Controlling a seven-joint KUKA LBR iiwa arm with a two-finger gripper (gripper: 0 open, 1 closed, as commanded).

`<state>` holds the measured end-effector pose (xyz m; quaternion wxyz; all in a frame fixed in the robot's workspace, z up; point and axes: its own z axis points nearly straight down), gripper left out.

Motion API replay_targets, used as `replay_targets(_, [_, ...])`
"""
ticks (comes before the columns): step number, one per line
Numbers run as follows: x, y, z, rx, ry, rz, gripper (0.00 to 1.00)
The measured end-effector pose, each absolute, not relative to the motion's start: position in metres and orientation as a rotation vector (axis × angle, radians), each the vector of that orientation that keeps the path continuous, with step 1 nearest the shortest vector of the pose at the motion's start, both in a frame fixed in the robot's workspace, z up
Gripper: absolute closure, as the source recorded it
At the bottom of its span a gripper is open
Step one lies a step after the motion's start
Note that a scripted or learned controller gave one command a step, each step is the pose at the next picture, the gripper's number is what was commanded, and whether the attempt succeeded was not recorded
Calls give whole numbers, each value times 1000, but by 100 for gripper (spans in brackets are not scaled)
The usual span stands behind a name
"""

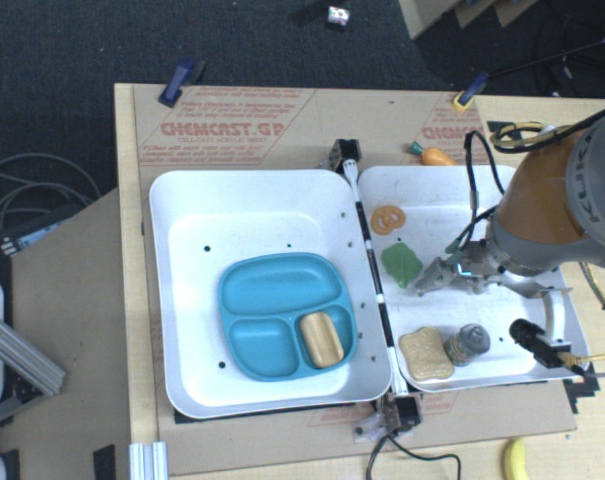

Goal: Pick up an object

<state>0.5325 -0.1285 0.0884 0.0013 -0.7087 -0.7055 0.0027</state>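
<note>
Overhead slanted view of the desk, which carries two shallow white bins set side by side. The left bin holds a blue divided tray with a tan, bread-like roll resting in its lower right compartment. The right bin holds the loose candidates for picking: an orange pretzel-shaped piece near its upper left, a green leaf-like piece just below it, a beige cracker-like slab at the lower left, and a small grey lump touching or just beside the slab. The objects lie scattered and apart, presumably so that each can be reached singly.

The arm enters from the right of the frame, and its jaws sit low over the middle of the right bin, pointing towards the left. Whether they are released or clenched cannot be told at this resolution; nothing is visibly held between them. The green piece, judged the likeliest target, lies just beside the jaws, to their upper left; the slab and lump lie below them, apart.
</note>
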Motion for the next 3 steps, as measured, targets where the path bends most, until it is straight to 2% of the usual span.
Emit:
replay_targets(1, [590, -194, 203, -2225, -2224, -1, 0])
replay_targets(2, [637, -125, 100, -2217, -2220, 1, 0])
replay_targets(3, [581, -92, 85, -2221, -2221, -1, 0])
